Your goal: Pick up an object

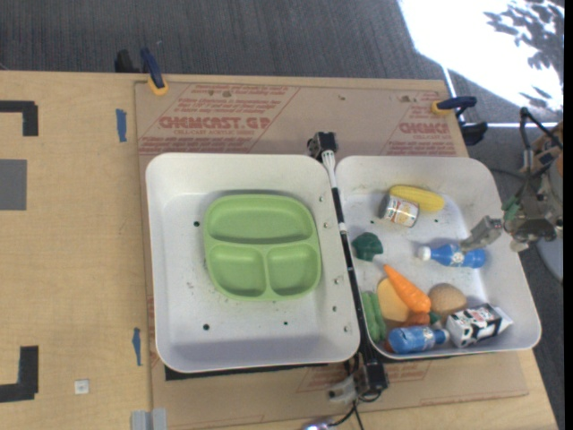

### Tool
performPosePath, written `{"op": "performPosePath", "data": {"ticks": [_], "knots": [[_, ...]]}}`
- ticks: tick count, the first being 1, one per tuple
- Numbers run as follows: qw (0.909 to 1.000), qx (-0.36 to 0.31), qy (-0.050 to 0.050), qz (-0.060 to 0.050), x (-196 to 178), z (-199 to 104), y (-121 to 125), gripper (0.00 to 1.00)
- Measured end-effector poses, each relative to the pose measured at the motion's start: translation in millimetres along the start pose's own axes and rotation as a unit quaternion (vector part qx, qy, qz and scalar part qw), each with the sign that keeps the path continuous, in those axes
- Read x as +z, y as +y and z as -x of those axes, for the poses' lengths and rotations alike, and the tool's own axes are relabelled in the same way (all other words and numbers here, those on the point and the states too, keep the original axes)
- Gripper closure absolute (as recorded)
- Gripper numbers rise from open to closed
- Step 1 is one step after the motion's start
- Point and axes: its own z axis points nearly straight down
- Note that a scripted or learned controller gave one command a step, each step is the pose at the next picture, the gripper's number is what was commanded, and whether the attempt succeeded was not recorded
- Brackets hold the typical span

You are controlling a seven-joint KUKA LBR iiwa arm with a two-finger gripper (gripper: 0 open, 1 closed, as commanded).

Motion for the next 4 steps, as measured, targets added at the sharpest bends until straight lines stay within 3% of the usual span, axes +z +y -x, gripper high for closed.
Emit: {"op": "performPosePath", "data": {"ticks": [1, 2, 3, 4], "knots": [[0.9915, -0.130, 0.001, -0.001, 77.6, -90.7, -36.8, 0.00], [0.9773, -0.212, -0.001, 0.002, 95.8, -93.9, 13.9, 0.00], [0.9805, -0.196, -0.001, 0.004, 113.5, -98.0, -19.3, 0.00], [0.9805, -0.196, -0.001, 0.004, 113.5, -98.0, -19.3, 0.00]]}}
